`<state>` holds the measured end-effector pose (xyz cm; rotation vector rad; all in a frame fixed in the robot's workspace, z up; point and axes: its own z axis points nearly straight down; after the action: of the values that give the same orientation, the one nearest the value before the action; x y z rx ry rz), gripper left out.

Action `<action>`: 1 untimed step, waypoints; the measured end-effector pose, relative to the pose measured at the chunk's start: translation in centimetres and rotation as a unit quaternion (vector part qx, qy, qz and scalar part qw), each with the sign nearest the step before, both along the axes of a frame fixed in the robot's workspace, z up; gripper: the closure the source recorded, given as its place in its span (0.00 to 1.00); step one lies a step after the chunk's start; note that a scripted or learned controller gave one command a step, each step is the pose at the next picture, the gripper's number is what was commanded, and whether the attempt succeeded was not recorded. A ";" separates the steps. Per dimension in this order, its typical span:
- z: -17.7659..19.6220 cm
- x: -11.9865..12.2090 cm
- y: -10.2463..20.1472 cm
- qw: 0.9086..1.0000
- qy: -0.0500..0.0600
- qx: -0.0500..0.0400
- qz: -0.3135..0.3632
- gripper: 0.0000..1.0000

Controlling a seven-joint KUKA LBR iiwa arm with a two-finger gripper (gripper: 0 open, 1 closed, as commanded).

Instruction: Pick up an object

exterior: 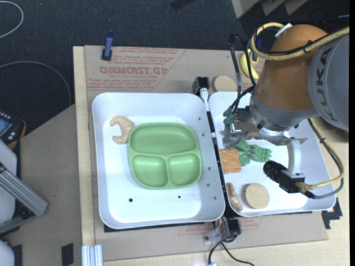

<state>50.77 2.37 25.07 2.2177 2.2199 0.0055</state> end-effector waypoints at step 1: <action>-0.2 -0.9 5.7 1.000 0.003 0.001 0.002 1.00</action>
<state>49.89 8.05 24.91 2.2164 2.2296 0.0020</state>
